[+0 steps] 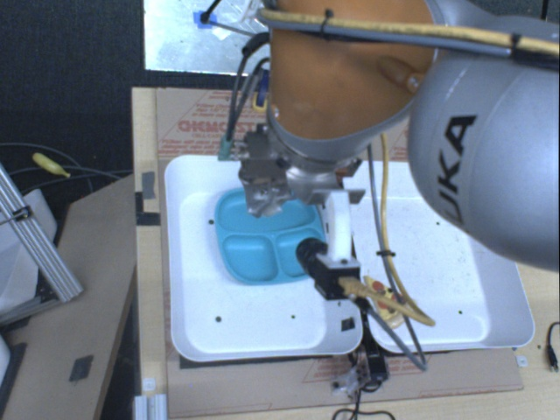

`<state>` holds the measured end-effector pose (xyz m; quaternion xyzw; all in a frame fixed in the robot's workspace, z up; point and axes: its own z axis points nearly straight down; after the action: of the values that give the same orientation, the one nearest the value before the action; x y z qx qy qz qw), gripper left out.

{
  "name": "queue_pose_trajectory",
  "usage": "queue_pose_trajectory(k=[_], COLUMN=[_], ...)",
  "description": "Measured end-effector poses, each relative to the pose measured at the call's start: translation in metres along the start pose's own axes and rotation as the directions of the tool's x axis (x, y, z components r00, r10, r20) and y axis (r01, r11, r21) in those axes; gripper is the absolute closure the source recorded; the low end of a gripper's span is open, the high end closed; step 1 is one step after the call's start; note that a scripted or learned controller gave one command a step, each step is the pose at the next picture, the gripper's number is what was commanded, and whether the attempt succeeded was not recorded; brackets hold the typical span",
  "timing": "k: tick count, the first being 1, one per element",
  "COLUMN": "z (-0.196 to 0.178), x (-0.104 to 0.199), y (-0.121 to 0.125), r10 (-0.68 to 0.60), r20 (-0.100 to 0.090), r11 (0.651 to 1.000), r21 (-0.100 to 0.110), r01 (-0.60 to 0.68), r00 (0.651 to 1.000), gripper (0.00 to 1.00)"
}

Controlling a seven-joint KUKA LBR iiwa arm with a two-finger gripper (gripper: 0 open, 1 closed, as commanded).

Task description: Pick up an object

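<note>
Dark carpet-like flooring surrounds a tabletop [87, 234] that carries a sheet of brown cardboard [188, 116] with red printing, and on that cardboard sit two shallow white bins side by side. Taking the left bin [197, 322] as the landmark, a blue divided tray [254, 256] lies inside it, toward its upper right part, resting flat on the bin floor with at least two compartments showing along its near side. The right bin [455, 296] touches the left bin along their shared edge. The arm [367, 68], grey with a broad orange band, comes in from the right and hangs over the upper right of the left bin, covering the far end of the blue tray. Its gripper [267, 201] sits low over the tray's far left part, right at or against the tray's surface; whether it is closed or spread cannot be told from this angle, and nothing can be seen held. A white and black fitting [332, 252] with yellow cables [394, 304] hangs from the wrist over the shared edge. Beyond the left bin, a shiny metal plate [188, 20] lies on the floor, and to its left stand aluminium bars [35, 243].
</note>
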<state>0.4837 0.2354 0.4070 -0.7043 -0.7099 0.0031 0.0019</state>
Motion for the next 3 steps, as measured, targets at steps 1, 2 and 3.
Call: queue_pose_trajectory(k=[1,2,3], z=[-0.136,0.040,0.250], x=[-0.003,-0.002,-0.003], y=[0.019,0.017,0.021], r10=[0.001,0.008,0.008], r20=[-0.009,0.005,0.005], r11=[1.000,1.000,1.000], r21=[-0.023,0.008,0.008], r01=[-0.001,-0.008,-0.008], r00=[1.000,1.000,1.000], gripper=[1.00,1.00,1.00])
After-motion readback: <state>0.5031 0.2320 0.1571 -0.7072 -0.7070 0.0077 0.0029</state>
